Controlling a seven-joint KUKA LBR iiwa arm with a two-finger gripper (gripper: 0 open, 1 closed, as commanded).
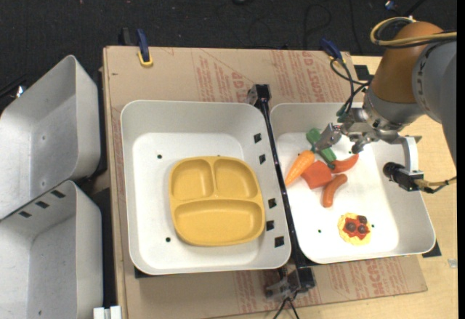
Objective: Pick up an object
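In the camera view, the gripper hovered low over the far side of the right bin, placed for a grab at the toy food clustered there: carrot, red piece, sausage. Whether it was clenched or released, I cannot tell. A pizza slice lay nearer; the yellow tray sat in the left bin.

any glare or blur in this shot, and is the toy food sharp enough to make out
Camera view: even overhead light, soft shadows inside the left bin; mild glare on the yellow divided plate; carrot and sausage reasonably sharp; gripper slightly soft, its fingers hard to read.
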